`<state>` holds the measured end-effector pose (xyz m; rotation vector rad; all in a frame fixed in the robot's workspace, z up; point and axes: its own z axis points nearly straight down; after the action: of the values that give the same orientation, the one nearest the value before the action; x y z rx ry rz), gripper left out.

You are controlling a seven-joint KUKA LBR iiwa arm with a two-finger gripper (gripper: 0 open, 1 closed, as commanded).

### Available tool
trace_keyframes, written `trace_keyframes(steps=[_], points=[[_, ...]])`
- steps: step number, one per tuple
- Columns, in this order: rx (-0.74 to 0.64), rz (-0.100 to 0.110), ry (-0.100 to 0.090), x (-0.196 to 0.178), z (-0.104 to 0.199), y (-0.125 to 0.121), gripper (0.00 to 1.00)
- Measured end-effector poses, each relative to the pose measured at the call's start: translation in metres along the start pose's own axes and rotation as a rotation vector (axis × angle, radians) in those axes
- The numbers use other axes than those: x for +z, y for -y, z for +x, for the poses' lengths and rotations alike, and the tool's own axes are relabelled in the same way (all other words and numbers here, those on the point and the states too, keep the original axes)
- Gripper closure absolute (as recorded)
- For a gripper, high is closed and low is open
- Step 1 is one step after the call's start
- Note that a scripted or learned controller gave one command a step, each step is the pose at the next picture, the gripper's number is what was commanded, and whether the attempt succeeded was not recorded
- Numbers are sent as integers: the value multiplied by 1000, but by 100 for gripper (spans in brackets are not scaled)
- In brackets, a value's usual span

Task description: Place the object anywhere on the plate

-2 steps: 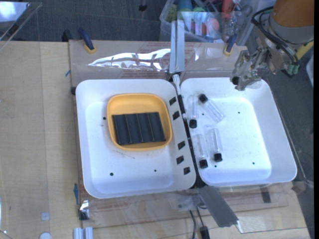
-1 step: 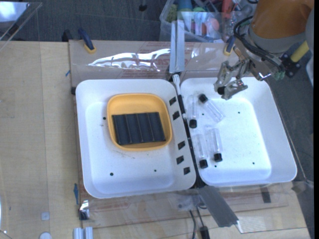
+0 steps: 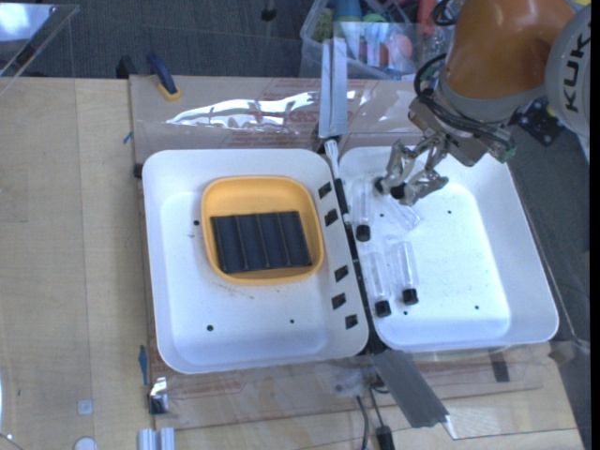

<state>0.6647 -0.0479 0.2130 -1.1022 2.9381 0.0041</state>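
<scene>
A yellow plate [image 3: 217,204] sits in the left bin [image 3: 178,317], with a black ribbed slab [image 3: 261,242] lying flat on it. My gripper [image 3: 405,181] hangs over the back left part of the right bin [image 3: 487,289], well to the right of the plate. A small dark bit shows at its tip, and I cannot tell whether anything is held there. Clear vials with black caps lie in the right bin: one [image 3: 361,225] by the left wall and two [image 3: 394,275] side by side toward the front. A faint clear piece [image 3: 405,219] lies just below the gripper.
A raised divider [image 3: 339,251] with black clips separates the two bins. A clear box of mixed items [image 3: 375,26] stands behind the bins, and crinkled plastic film [image 3: 244,115] lies along the back. The arm's orange band [image 3: 502,31] looms over the right bin's back corner.
</scene>
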Motion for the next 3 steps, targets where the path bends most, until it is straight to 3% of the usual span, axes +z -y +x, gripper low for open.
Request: trace_keyframes(steps=[1,2,3], points=[[-173,-1,-1,10,-31,-31,100],[-335,3,5,-35,-40,-47,100],[-595,3,5,-60,-46,-48,100]])
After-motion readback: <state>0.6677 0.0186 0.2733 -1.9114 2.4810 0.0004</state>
